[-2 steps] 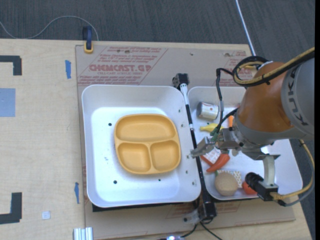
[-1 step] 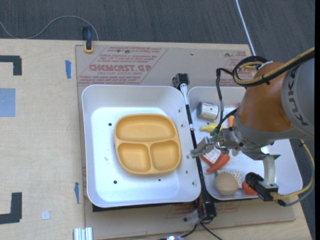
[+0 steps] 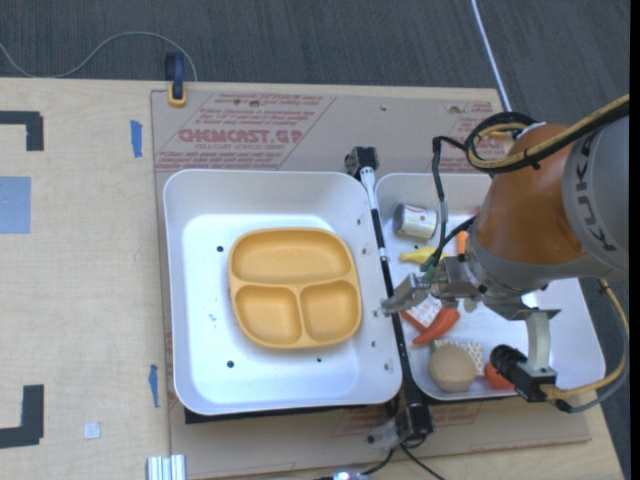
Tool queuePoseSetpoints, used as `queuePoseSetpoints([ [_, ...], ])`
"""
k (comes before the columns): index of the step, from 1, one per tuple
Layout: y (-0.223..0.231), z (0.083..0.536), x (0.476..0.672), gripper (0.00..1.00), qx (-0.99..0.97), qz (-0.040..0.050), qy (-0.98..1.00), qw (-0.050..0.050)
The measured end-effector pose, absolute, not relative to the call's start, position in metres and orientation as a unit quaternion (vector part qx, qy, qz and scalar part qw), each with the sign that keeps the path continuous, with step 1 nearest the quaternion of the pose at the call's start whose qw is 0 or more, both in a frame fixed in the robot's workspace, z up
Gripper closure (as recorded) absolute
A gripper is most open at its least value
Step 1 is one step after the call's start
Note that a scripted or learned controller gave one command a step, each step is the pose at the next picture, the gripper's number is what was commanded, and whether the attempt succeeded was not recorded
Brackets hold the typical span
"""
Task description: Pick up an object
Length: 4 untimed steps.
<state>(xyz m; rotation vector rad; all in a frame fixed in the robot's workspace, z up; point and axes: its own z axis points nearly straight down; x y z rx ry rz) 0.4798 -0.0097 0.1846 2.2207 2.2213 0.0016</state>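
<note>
**Robot arm reaching into the right-hand bin of small objects**

Seen from above, two shallow white bins sit side by side on a cardboard sheet. The left bin holds a yellow divided plate with three compartments, lying flat near the bin's middle.

The right bin is the landmark here. The grey arm, with its orange band, covers much of this bin's middle. Its gripper is at the bin's left wall, close to the divider between the two bins — whether the claw is apart or together cannot be told from this angle.

Around the gripper, inside the right bin:
- a small white and tan cylinder near the bin's upper left corner;
- a yellow and green piece, just above the gripper;
- a red pepper-shaped object, just below the gripper;
- a round tan object near the bin's lower left corner;
- a small orange piece, beside the tan object, partly hidden by the arm — its shape is unclear.

Nothing is visibly between the fingers.
</note>
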Motion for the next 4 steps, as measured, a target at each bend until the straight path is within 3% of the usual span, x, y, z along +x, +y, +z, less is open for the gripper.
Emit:
queuePoseSetpoints([
  [1,-0.035,0.14,0.484,0.0,0.703,0.0093,0.712,-0.004],
  [3,-0.057,0.124,0.485,0.0,0.704,0.01,0.711,-0.003],
  [4,-0.054,0.134,0.486,1.0,0.703,0.0119,0.711,-0.004],
])
